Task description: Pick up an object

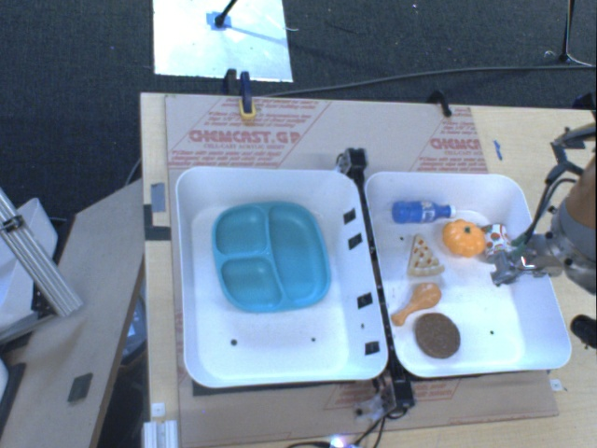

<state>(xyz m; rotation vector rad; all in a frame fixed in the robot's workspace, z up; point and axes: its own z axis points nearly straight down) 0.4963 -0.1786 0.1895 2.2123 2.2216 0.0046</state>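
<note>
I see the bench carrying two shallow white bins: the left bin holds a glossy blue divided plate, hard plastic by the look of it. The right bin holds the small toys I can choose from. The brown cookie, flat and matte, looks hard to pinch off the floor. The orange pumpkin, round, smooth and probably light hollow plastic, sits just beside the gripper; I'd take it across its widest part, though it may squirt out. The drumstick, pizza slice and blue bottle look stiff and light too. Whether the gripper is gaping or closed, I cannot tell.
</note>
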